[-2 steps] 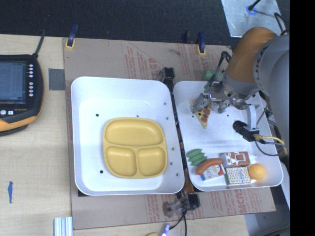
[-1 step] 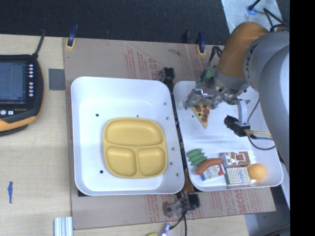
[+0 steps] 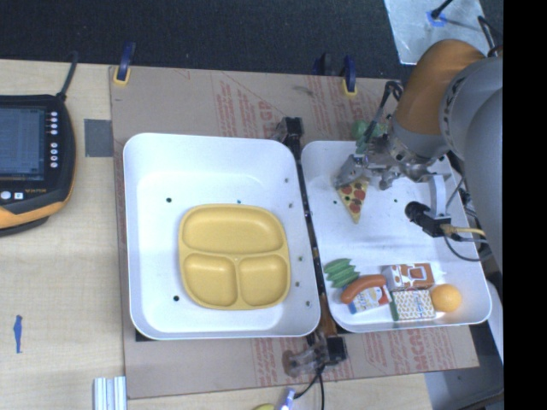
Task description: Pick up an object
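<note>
Grey gripper at pizza slice, carton print unreadable.

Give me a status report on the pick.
Tool over right bin, at the pizza slice. Grip unconfirmed. Other toys clustered at bin's near edge, clear of it.

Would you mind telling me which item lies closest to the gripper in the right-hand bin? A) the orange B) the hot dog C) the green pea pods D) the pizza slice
D: the pizza slice lies right beneath the gripper at the far end of the right bin, while the orange, hot dog and green pea pods sit together at the near end.
</note>
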